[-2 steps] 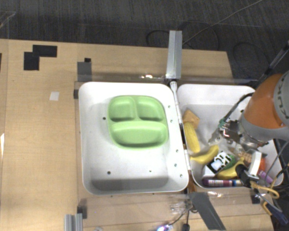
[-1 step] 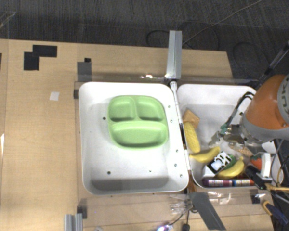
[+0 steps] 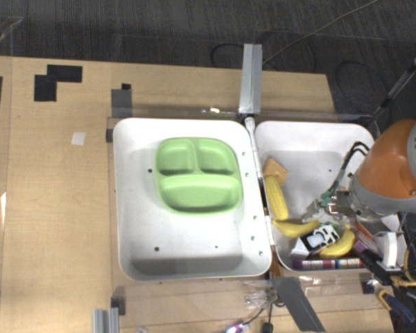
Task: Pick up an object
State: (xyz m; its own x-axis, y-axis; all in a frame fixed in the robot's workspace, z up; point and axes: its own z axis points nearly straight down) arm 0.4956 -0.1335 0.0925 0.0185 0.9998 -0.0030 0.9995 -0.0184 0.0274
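The right bin (image 3: 312, 151) holds several small things along its near left side. A yellow corn cob (image 3: 275, 196) lies lengthwise by the left wall, with a tan block (image 3: 275, 168) at its far end. A banana (image 3: 295, 226) lies across the floor, and a second banana (image 3: 340, 245) sits nearer the front. Between them is a black and white object (image 3: 320, 236). A dark marker (image 3: 326, 262) lies along the front wall. My gripper (image 3: 327, 209) reaches down into this bin from the right, just above the right end of the first banana.
The left bin (image 3: 125, 207) holds a green divided plate (image 3: 196, 174) near its far side. The arm's orange band (image 3: 392, 168) hangs over the right bin's right edge. A metal post (image 3: 251, 78) stands behind the bins, with cables at the near right.
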